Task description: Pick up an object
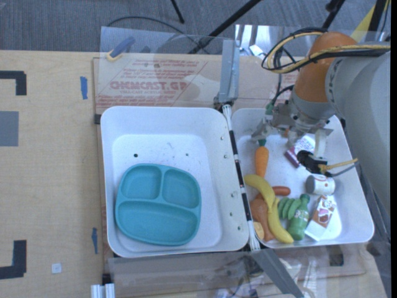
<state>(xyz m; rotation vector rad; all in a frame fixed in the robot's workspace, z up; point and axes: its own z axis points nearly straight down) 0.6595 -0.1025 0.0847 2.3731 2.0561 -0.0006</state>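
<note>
1. The grey arm reaches in from the right side of the frame; its gripper hangs low over the top part of the right bin, most likely because that bin has all the small things to pick from.
2. I cannot tell how the gripper is set; nothing shows inside it, so I think no thing is picked yet.
3. The carrot lies just below the gripper, near the middle of the frame; it is the closest thing, so it looks like the one to grab.
4. The banana curves down toward the bottom of the right bin; a green toy lies just beside it, touching or nearly so; tight spots like that are harder to grab from.
5. A small white cup and a little carton sit near the right wall.
6. The teal plate lies flat in the left bin, at the lower left; it is well apart from the gripper.
</note>
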